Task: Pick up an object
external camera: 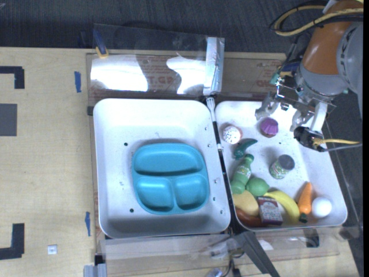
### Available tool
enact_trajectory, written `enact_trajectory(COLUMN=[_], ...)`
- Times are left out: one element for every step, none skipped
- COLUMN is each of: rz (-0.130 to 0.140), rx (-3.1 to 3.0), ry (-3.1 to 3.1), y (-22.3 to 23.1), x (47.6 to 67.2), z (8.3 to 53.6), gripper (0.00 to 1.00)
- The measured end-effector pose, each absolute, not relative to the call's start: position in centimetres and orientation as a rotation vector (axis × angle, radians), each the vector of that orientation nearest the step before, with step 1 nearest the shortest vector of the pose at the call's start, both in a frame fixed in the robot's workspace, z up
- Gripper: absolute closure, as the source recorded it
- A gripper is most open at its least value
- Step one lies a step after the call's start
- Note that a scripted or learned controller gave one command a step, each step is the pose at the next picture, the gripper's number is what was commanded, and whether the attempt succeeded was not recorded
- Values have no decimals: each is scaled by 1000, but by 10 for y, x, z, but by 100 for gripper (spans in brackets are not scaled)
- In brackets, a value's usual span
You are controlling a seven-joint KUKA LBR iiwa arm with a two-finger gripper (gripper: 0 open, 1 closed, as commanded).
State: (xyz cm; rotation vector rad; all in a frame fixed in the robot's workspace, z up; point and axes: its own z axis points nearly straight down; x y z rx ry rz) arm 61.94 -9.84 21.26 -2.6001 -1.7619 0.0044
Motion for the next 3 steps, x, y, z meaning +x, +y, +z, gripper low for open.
enact_trajectory(rz=[13,0,-1], rx=[-2324,-2107,-2112], ry=[-2099,-2333,-2329], y=[-134,-180,-181], x=[607,539,539], z=[107,86,95], gripper=[0,0,100])
